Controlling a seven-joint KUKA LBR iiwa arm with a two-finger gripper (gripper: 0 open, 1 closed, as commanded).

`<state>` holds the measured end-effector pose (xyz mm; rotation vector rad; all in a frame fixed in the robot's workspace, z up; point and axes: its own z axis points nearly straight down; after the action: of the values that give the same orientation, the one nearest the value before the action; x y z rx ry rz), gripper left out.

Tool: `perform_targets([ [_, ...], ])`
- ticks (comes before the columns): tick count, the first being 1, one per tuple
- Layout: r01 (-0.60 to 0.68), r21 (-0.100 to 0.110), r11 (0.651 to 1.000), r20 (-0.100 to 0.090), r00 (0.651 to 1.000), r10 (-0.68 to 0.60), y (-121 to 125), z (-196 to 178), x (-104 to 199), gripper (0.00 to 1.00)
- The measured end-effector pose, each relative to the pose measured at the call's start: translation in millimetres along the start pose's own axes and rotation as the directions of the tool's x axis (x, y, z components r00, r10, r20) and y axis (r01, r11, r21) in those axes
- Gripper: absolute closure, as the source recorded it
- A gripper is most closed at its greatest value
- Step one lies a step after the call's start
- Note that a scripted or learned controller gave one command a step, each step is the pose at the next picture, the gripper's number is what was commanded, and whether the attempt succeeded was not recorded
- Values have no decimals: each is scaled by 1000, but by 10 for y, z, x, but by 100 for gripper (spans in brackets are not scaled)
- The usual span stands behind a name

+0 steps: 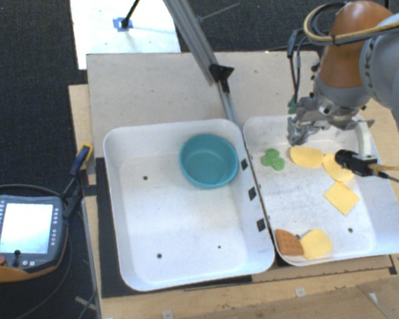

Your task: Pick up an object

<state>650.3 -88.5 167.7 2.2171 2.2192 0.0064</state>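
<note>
I see gripper [298,134] over flat yellow oval piece [306,156], at 12 o'clock of right white bin [388,241]; jaw state I cannot tell. Thin piece may slip.

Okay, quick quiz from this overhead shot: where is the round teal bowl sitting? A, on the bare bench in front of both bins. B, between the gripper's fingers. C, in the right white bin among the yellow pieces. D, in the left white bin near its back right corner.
D: the round teal bowl sits inside the left white bin, toward its back right corner, apart from the gripper over the right bin.
</note>
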Motion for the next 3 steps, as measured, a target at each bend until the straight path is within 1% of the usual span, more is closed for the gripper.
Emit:
perform_targets([
  [1,-1,2,1000,0,1000,1,-24,-441,-38,100],
  [2,0,4,1000,0,1000,0,-19,-560,-38,100],
  [3,3,4,1000,-2,1000,-3,111,-622,459,100],
])
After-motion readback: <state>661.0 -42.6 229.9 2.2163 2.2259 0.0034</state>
